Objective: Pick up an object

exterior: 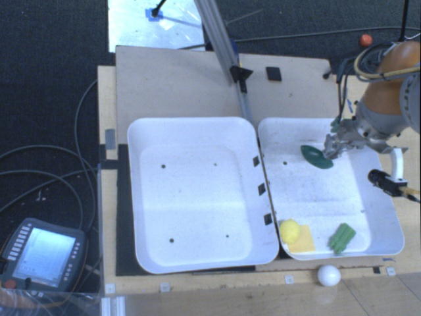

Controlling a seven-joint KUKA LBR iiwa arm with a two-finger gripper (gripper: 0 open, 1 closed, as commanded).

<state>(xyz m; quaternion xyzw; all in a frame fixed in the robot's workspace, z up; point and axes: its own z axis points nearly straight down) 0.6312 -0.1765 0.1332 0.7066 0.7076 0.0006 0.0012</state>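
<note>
A: Biggest first?
B: I see two white bins: left bin (197,189), right bin (329,196). Arm (388,97) reaches in at right.
A: Gripper?
B: Gripper (332,147) at upper right bin, touching dark green object (317,157). Fingers: can't tell.
A: Rest?
B: Lower right: yellow object (295,234), green ridged piece (342,237). White ball (329,275) below the bin, outside it.

A dark green flat oval object (317,157) lies tilted in the right bin (375,206).

white bins (197,127), yellow block (301,239), green toy (341,237)
</note>
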